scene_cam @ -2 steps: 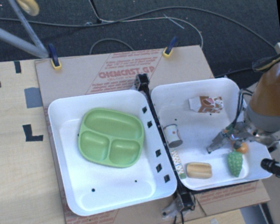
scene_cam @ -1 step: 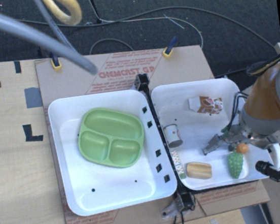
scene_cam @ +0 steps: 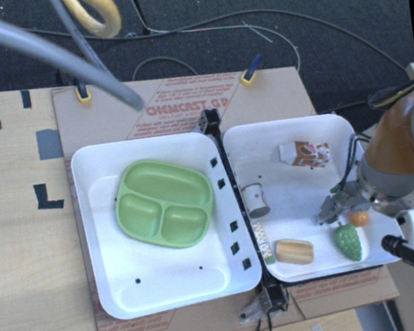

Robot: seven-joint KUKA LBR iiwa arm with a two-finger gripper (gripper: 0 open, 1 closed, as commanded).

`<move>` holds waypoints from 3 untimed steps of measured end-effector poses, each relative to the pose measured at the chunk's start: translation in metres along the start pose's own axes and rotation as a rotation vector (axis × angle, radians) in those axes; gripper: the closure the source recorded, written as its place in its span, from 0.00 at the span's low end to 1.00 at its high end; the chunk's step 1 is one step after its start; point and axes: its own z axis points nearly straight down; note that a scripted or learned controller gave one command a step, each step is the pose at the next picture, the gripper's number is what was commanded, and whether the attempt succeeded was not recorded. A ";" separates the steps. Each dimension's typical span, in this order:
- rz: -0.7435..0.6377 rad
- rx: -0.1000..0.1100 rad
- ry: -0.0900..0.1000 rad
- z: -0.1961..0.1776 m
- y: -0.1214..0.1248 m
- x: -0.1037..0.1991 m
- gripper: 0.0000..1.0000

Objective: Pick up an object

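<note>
a small orange rounded object point(scene_cam: 359, 217) is lying near the right edge of the right white bin point(scene_cam: 263, 134), just beside the dark two-finger gripper point(scene_cam: 334, 210), which is reaching down over that edge; whether the jaws are spread or pressed together cannot be told, and the object is not visibly sitting between them. touching it from below, a green leafy-looking lump point(scene_cam: 347, 242) is resting toward the bin's front right corner. a tan, loaf-shaped block point(scene_cam: 294, 251) is lying along the front edge, nearer the left side. a small grey cylinder with a dark top point(scene_cam: 254, 199) is standing against the left edge, by the divider. a white and brown crumpled packet point(scene_cam: 305, 154) is sitting toward the back edge; its print is too small to read. the grey arm with its orange band point(scene_cam: 397, 147) is entering from the right. in the left white bin point(scene_cam: 96, 213), a green plastic tray with three compartments point(scene_cam: 165, 203) is lying toward the back. the brown cardboard sheet point(scene_cam: 183, 100) under both bins is showing red lettering reading "chemcast gp".
</note>
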 end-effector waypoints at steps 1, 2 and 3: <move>0.002 0.002 -0.001 -0.061 0.006 -0.002 1.00; 0.001 0.002 -0.002 -0.116 0.017 -0.004 1.00; 0.002 0.002 -0.001 -0.159 0.018 -0.008 1.00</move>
